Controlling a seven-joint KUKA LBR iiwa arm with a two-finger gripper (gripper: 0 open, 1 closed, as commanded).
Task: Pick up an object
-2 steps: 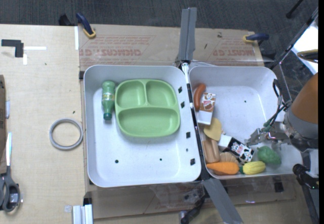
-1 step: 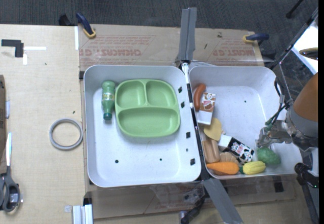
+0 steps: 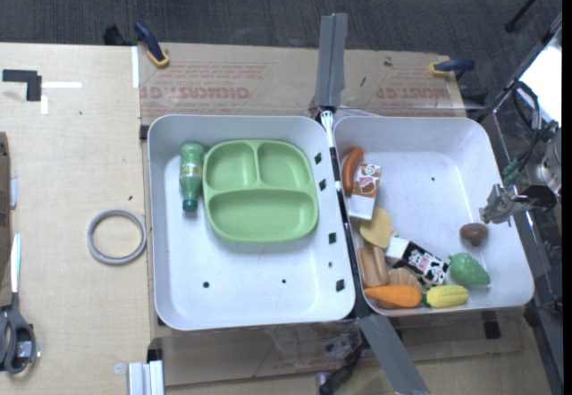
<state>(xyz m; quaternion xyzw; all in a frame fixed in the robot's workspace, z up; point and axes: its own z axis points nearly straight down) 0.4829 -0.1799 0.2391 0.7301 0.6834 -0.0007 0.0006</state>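
Gripper (image 3: 500,204) at the right rim of the right bin (image 3: 429,147), seen as a small grey metal form low over the bin's edge; how far it is parted cannot be told at this size, and nothing shows between its tips. Nearest candidate: a brown ball (image 3: 473,233), lying just beside the gripper, below and slightly to the left of it in the view, apart from it and resting on bare bin floor. Being round, the ball offers no long axis to align with. Next outward, a green lump (image 3: 468,270) near the bin's lower right corner, with a yellow corn (image 3: 446,297) touching it and lying roughly along the lower wall. Further left, a crowded column along the divider: carrot (image 3: 392,297), cow-print carton (image 3: 420,262), a pale yellow wedge (image 3: 376,228), a red-and-white carton (image 3: 364,184) and a sausage (image 3: 350,168). Left bin (image 3: 241,295): green tray (image 3: 260,188) and bottle (image 3: 190,174), well apart from the gripper. Judgement: the ball, closest and standing free, asks for the shortest reach, a small shift down-left, then descent
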